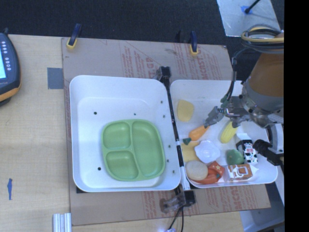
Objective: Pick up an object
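The tool (212, 116) hangs low over the middle of the right bin (270, 178), its fingers spread, with nothing between them. Just below its tips lies a small orange carrot (198, 132), near the bin's left wall; it looks the likeliest thing to pick. It seems a light, stiff plastic toy, smooth and tapered, so it may slip or roll; the thick middle, taken across its width, would give the surest hold. Beside the tool to the right lies a yellow banana (227, 132), and toward the bin's far left corner a pale yellow block (185, 110). Crowded along the near edge are a white cup (207, 151), a round bun (196, 169), a red tomato (214, 173) and a small carton (239, 172). The left bin (87, 95) holds a green divided plate (133, 150).
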{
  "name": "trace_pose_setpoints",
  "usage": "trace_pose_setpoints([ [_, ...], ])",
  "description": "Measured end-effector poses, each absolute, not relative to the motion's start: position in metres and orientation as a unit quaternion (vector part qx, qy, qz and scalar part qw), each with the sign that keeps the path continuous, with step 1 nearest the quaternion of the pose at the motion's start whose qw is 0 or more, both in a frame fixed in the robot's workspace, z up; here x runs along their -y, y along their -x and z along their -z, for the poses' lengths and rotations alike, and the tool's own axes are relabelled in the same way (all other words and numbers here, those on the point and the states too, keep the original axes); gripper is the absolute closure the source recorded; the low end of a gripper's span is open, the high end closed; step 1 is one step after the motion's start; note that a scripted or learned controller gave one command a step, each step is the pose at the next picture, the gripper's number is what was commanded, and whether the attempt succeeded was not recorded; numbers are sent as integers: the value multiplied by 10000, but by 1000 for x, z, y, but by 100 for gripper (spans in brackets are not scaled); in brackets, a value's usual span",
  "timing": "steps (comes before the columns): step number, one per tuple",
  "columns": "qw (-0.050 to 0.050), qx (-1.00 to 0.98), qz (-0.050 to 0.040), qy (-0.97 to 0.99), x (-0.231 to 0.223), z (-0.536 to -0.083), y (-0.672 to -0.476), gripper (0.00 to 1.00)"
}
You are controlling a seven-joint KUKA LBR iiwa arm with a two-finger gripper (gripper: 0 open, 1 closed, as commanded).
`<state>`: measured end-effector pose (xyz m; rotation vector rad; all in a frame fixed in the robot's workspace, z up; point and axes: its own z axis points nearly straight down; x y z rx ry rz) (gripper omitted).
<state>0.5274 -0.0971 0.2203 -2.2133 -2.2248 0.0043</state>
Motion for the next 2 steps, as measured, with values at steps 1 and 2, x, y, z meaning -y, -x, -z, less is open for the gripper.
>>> trace_pose_setpoints([
  [1,29,7090,-29,7052,103,-138,-549,0],
  [2,-12,7100,0,7042,100,-99,-619,0],
])
